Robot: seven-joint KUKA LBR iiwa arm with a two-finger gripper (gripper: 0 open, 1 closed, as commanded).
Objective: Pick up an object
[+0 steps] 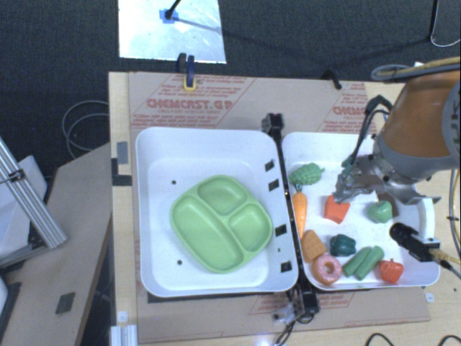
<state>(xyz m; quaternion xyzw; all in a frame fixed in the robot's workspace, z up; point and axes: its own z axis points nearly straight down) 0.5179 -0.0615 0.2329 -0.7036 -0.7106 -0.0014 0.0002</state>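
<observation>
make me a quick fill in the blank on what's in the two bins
1. The green divided plate lies in the ____ bin.
2. The divided plate has ____ compartments.
3. The pink toy donut lies in the ____ bin.
4. The gripper is just above an ____ toy piece.

Missing words: left; three; right; orange

We see a bench (122, 215) of pale wood, its top covered by a brown board (216, 107) printed with red lettering. Directly on that board sit two shallow white bins side by side, touching along a black hinge strip (282, 193). The left bin (155, 193) and the right bin (425, 276) take up most of the board. At the far edge a blue and yellow clamp (188, 72) grips the board.
</observation>
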